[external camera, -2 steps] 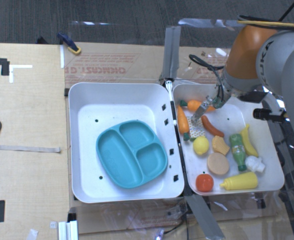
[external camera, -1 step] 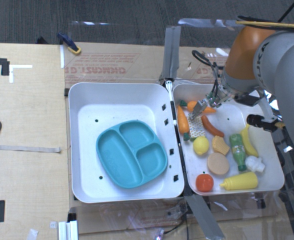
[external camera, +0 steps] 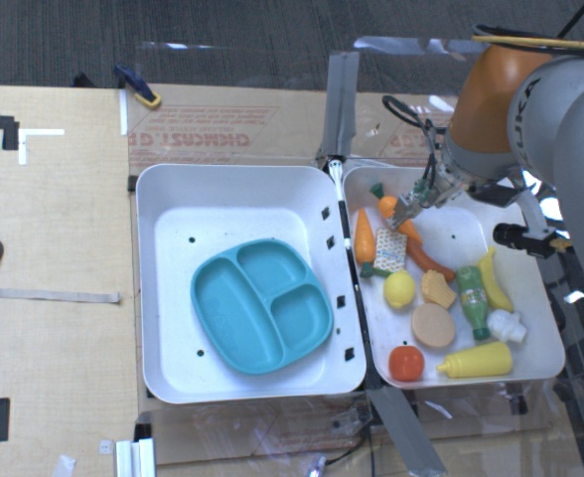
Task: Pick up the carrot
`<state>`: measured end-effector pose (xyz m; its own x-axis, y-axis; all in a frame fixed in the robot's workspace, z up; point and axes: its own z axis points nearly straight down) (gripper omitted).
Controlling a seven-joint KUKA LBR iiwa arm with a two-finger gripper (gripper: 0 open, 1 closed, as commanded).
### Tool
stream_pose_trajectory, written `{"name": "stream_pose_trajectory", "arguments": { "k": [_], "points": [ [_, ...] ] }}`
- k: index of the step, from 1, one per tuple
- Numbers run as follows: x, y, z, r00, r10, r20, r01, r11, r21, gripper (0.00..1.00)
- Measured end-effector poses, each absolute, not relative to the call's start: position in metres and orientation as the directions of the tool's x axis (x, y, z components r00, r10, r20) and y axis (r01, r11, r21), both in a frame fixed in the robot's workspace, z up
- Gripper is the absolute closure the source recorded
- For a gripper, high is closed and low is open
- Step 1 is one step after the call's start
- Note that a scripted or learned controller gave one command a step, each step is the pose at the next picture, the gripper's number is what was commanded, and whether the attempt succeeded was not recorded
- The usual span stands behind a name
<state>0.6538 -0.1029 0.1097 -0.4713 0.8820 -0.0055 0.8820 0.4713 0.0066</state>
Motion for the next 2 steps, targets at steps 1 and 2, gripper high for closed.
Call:
{"name": "stream_pose_trajectory", "arguments": {
  "k": [1,2],
  "points": [
    [0.6596,-0.0355,0.1927,-0.296,0.955,-0.003,0.955,0.296,0.002,1.00],
    [0.6595,-0.0357,0.1925,-0.296,0.955,-0.003,0.955,0.296,0.001,0.00]
  ]
}}
